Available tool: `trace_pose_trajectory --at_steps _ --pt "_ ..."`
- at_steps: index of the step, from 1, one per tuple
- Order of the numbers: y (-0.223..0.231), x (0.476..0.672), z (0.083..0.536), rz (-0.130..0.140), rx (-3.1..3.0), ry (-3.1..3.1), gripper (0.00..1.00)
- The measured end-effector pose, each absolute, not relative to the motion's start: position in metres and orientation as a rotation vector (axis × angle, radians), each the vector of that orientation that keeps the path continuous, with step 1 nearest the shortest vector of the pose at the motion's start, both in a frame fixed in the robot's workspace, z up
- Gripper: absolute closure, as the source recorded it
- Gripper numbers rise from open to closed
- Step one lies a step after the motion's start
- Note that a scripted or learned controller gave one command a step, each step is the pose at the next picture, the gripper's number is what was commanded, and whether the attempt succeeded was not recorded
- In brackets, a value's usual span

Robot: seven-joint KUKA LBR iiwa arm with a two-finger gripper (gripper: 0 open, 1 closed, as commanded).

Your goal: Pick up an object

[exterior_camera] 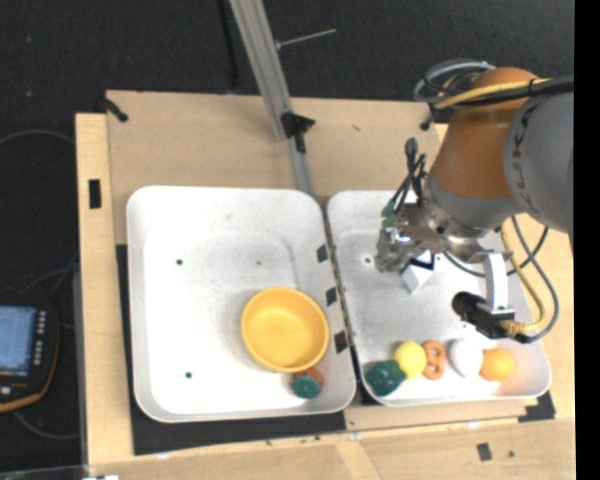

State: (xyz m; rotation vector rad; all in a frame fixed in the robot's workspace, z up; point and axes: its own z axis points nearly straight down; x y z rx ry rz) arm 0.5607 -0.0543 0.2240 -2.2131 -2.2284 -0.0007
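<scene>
Right bin (365,218): toys (412,359) below gripper (392,255)

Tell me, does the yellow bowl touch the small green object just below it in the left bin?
Cannot tell. In the camera view the yellow bowl overlaps the green object, hiding any contact or gap.

Overhead slanted view of both bins (230,208)

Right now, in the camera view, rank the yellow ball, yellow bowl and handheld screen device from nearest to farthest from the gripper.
1. Yellow ball, right bin's front edge, below the gripper.
2. Yellow bowl, left bin.
3. Handheld screen device, off the bench, far left.
</scene>
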Motion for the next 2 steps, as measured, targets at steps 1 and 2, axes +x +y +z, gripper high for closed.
trace_pose_trajectory --at_steps 1,2 --pt "-0.004 0.566 0.238 -0.005 -2.213 -2.231 1.00" --pt "0.059 0.577 0.241 -0.004 -2.211 -2.231 1.00"
